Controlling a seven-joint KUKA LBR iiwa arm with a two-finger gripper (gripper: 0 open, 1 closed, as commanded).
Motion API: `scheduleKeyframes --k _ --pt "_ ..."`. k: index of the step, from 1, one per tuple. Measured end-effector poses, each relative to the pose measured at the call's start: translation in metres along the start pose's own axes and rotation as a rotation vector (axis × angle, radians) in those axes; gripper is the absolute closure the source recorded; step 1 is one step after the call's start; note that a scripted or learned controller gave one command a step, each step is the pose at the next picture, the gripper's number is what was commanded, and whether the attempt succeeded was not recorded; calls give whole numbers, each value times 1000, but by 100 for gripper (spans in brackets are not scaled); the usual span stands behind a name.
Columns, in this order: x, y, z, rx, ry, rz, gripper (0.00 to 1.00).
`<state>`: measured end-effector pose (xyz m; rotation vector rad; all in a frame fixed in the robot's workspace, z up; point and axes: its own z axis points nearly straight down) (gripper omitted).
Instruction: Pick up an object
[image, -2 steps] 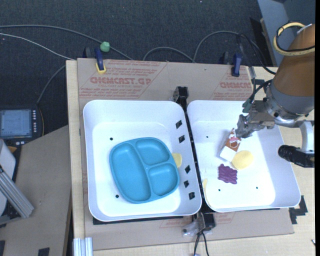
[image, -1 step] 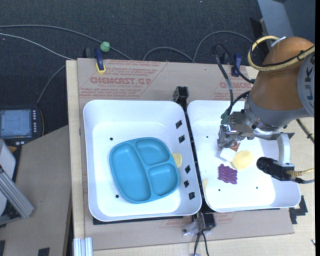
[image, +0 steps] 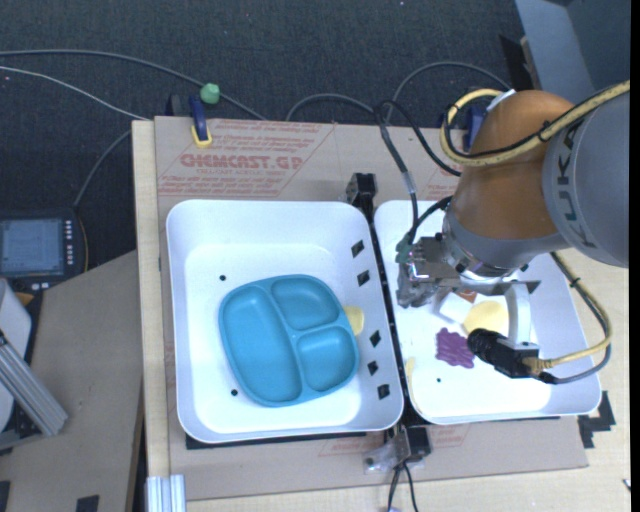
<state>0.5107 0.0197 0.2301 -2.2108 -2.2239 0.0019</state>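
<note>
My gripper (image: 413, 288) hangs over the left part of the right bin (image: 500, 400), close to the wall between the two bins. Just to its lower right lies a purple bunch-shaped object (image: 454, 347). Right of that, a pale yellow object (image: 487, 314) is partly hidden by the arm. A small white and red piece (image: 462, 296) peeks out under the wrist. I see nothing held in the gripper.
The left bin (image: 200, 250) holds a blue divided plate (image: 288, 338) with a small yellow thing (image: 354, 320) at its right edge. The orange-banded wrist (image: 510, 170) covers the right bin's upper part. Cables run across the cardboard behind the bins.
</note>
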Motion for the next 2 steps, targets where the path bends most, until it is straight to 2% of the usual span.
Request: scheduleKeyframes --k 1,2 --pt "42 -17 3 0 0 0 100" --pt "40 -17 3 -1 -2 5 0"
